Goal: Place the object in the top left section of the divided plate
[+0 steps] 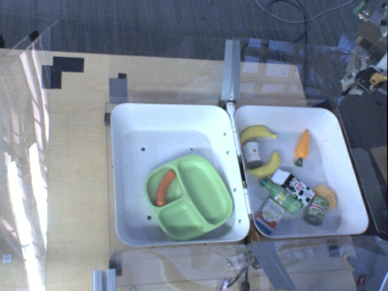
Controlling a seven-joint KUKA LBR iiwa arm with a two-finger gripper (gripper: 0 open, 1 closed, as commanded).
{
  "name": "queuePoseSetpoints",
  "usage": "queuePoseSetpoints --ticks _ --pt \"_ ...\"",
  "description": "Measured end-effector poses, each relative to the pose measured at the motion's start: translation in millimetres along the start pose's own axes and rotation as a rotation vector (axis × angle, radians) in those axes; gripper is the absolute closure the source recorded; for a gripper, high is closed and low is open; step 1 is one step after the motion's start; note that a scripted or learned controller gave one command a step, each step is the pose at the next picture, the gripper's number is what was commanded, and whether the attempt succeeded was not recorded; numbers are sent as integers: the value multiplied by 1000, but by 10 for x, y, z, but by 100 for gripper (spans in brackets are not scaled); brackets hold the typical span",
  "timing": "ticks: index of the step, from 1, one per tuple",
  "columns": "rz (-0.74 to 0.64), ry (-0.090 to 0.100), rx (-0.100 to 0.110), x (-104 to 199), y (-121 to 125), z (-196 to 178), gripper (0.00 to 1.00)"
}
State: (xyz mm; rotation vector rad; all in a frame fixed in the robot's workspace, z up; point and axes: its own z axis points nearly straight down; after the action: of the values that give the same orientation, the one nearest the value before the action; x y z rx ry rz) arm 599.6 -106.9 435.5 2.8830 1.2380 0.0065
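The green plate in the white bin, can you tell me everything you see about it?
The green plate is light green and looks like smooth plastic, with rounded corners and raised ridges splitting it into three sections: one big, two smaller. It lies flat but turned at an angle, on the floor of the left white bin, toward its near side. An orange-red sausage lies in the plate's upper left section. The other two sections hold nothing.

Labels on the small can (253, 154) and green-lidded jar (316, 211) too small to read, pouch (271, 213) partly under the green bottle (282, 195) at 5 o'clock, cable (291, 8) cut off at 1 o'clock.
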Motion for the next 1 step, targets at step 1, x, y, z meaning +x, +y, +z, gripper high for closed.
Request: queuePoseSetpoints --ticks 1 --pt "267 0 1 89 -12 1 100"
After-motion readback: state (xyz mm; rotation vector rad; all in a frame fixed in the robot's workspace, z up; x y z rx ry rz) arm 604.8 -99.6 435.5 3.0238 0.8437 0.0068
